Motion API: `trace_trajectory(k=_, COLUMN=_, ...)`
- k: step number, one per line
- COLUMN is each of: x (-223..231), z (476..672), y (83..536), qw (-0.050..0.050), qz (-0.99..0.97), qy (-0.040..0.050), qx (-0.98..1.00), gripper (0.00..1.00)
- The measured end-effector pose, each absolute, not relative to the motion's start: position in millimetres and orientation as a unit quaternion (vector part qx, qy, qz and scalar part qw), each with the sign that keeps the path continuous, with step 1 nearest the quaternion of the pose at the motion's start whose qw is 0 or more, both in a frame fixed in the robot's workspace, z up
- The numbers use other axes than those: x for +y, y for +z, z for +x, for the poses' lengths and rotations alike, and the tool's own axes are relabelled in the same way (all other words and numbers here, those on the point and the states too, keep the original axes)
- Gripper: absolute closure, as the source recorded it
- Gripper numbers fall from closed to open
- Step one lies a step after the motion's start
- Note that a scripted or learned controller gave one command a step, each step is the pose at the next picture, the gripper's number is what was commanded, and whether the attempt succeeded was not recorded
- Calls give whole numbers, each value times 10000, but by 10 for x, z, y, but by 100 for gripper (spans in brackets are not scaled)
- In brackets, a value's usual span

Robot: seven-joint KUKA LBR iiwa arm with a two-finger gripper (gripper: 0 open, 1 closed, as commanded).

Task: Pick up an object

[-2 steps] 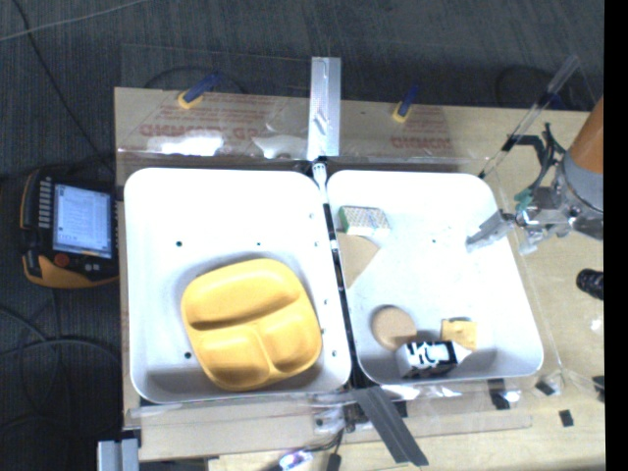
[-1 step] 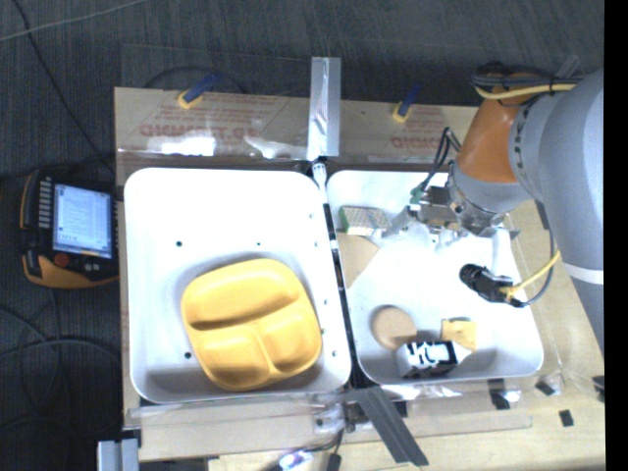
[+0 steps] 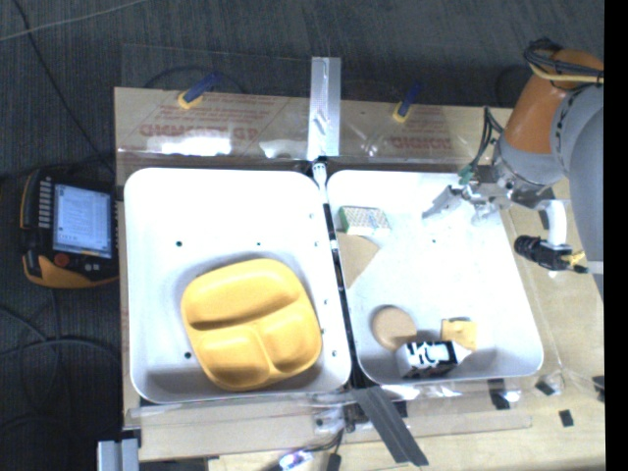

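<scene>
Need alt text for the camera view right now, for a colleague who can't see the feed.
The gripper hovers over the right bin's far end, holding nothing visible. That bin holds small items along its left and near sides; the left bin holds a yellow divided tray.

I note a handheld control pendant (image 3: pixel 71 227) with a lit screen lying on the dark carpeted floor (image 3: pixel 59 57), just left of the counter (image 3: pixel 137 106). A white cable (image 3: pixel 108 8) trails across the floor beyond the counter. At the counter's far edge, an upright metal bracket (image 3: pixel 325 106) stands between two blue-and-yellow clamps (image 3: pixel 198 90).
</scene>
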State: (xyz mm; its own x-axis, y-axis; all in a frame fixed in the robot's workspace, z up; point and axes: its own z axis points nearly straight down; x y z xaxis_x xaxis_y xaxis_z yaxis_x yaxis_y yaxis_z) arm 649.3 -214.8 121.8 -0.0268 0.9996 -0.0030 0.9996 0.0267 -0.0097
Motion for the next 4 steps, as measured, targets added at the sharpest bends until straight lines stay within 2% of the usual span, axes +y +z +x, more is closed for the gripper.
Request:
trace_trajectory(k=1, x=-2101, z=6662, y=947, qw=58, qz=-6939, qy=-5, qx=-7201, gripper=0)
trace_trajectory(k=2, x=-2121, z=6337, y=918, qw=-39, qz=-6793, qy=-77, qx=-7338, gripper=0)
trace_trajectory(k=3, x=-1752, z=6608, y=892, qw=-14, qz=-6174, qy=19, qx=-7867, gripper=0)
trace_trajectory(k=4, x=-1748, z=6606, y=963, qw=0, qz=-6168, qy=35, qx=-7871, gripper=100)
